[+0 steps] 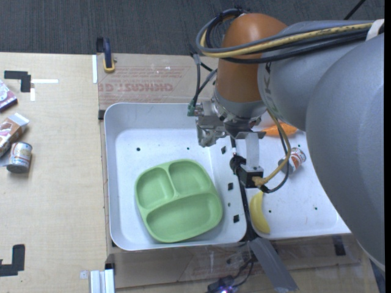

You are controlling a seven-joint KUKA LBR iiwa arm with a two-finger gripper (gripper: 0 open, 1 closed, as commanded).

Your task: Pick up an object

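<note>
Green plastic plate [178, 201], stiff, light and slick, lay just below-left of your gripper [235, 140] in the left bin [116, 163]; you would best pinch its raised rim or a divider, though gripper opening: cannot tell.

Pale wooden bench [55, 224] bearing 2 shallow white plastic bins [122, 145], a flattened brown cardboard sheet [146, 81], a small silver tin can [19, 157] at left.
</note>
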